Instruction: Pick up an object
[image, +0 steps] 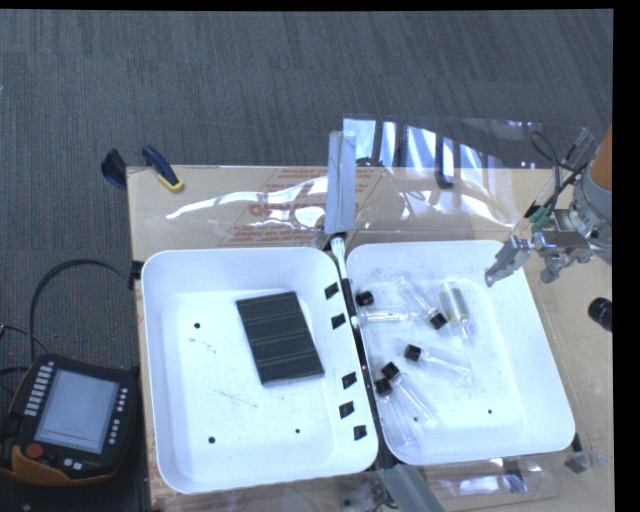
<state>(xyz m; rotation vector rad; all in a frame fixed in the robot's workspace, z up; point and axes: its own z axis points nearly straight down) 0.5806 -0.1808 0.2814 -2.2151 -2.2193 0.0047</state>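
Clear vials (420, 352) in right bin (530, 340), arm's fingers (500, 268) apart, empty, above its far edge.

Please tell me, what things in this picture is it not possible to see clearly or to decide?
- Gripper, camera view: too small and blurred at the right bin's far corner to judge its fingers.
- Arm: cut off by the right edge.
- Clear tubes in the right bin: transparent against white, so their count and outlines are uncertain.
- Pendant screen: too small to read.
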